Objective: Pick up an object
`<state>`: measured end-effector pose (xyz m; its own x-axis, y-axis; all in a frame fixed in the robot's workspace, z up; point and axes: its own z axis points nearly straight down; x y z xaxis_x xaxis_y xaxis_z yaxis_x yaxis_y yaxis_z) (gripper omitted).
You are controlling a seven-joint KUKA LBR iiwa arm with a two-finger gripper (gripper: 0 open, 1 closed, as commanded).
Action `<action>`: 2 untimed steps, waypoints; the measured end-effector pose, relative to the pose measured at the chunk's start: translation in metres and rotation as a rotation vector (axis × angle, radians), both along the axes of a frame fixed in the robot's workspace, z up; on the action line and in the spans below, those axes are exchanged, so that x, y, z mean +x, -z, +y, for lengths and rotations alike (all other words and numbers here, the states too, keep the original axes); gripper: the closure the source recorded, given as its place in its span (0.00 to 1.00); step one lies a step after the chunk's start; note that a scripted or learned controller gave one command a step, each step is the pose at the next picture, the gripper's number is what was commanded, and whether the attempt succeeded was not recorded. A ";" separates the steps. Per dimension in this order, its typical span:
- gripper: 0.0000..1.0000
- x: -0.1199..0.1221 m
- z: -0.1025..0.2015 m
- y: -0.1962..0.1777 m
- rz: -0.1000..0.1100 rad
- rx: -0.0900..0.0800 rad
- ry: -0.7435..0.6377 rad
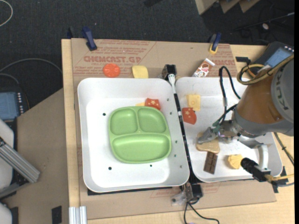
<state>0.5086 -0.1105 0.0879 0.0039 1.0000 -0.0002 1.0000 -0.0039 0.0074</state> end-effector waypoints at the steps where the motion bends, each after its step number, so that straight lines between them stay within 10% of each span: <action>1: 0.00 -0.027 0.011 0.000 -0.002 -0.002 -0.002; 2: 0.00 -0.028 -0.034 0.001 0.001 0.000 -0.002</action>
<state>0.4809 -0.1445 0.0869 0.0020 1.0000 -0.0004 1.0000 -0.0020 0.0061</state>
